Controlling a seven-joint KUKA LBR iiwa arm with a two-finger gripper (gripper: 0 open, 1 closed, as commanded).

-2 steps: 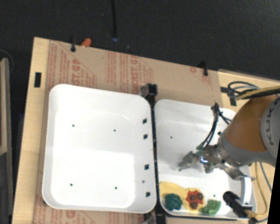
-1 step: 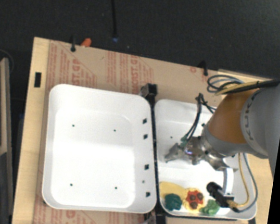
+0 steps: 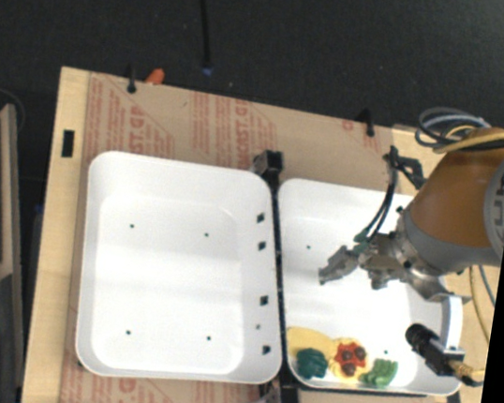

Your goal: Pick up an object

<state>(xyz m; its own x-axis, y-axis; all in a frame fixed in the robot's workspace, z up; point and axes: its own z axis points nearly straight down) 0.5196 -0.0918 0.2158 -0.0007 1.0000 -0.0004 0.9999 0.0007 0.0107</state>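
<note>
My gripper (image 3: pixel 348 266) hangs over the middle of the right bin (image 3: pixel 325 217), reaching in from the right under the orange band of the arm. Its fingers look spread apart with nothing between them. Along the near edge of that bin lie a yellow flat piece (image 3: pixel 317 341), a dark teal object (image 3: pixel 309 362), a red object (image 3: pixel 351 357) and a green object (image 3: pixel 380 372). These objects sit well below the gripper in the view, apart from it.
The left bin (image 3: pixel 175 269) stands beside the right one, with a black divider (image 3: pixel 270 265) between them. Both rest on a cardboard sheet (image 3: pixel 179 123). A black part of the arm (image 3: pixel 428 347) sticks out over the right bin's near right corner.
</note>
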